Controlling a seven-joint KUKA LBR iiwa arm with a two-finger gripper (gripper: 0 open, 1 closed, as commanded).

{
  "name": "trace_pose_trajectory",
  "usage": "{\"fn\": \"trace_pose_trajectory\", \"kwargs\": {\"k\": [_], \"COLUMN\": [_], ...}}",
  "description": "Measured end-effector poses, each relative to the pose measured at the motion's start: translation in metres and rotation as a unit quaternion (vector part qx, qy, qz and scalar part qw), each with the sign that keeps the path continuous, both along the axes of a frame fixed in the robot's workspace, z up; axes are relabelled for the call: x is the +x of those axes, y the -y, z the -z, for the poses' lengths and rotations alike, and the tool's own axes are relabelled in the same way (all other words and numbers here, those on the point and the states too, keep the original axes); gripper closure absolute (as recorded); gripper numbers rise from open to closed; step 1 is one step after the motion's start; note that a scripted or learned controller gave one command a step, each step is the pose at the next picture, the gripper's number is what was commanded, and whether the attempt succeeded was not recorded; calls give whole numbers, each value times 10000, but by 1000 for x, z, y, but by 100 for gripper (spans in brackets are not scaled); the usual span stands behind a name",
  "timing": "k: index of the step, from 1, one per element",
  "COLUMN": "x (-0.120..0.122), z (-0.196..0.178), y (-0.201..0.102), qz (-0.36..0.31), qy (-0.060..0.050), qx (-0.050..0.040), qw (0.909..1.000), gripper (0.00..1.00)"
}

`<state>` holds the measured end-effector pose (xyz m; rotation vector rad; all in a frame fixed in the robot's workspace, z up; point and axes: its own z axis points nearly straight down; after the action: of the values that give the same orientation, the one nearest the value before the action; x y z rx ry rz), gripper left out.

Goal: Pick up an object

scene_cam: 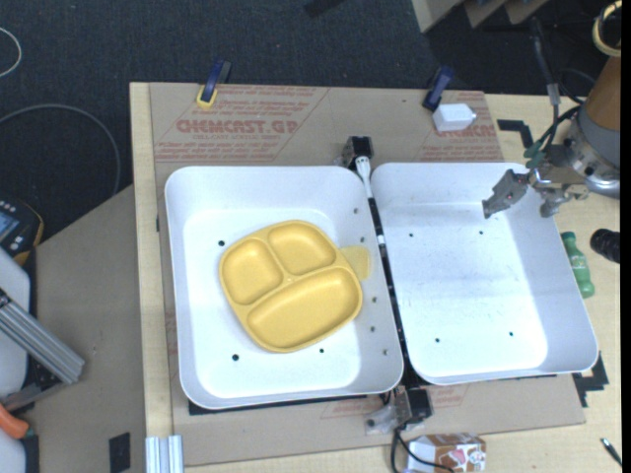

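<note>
The gripper hovers over the upper right part of the right bin, well apart from any object; whether it is open or closed cannot be told. The only candidate, a yellow divided plate, lies flat in the left bin. Likely failure: the plate is wide and shallow, so a grasp from above may slide off its rim, or may strike the raised wall between the bins during the crossing

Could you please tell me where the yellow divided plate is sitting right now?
In the camera view, the yellow divided plate lies flat in the left white bin, roughly at its centre, well away from the tool over the right bin.
</note>
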<state>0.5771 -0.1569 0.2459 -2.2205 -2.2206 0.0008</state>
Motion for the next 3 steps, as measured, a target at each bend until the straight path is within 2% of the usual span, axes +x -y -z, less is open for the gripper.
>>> {"fn": "trace_pose_trajectory", "kwargs": {"k": [1,2,3], "x": [-64,-98,-97], "z": [-66,-155,-160], "y": [-106,-184,-179], "qz": [-44,-55,-8], "qy": [7,64,29], "qx": [13,15,-5], "qw": [10000,10000,10000], "gripper": [0,0,100]}}
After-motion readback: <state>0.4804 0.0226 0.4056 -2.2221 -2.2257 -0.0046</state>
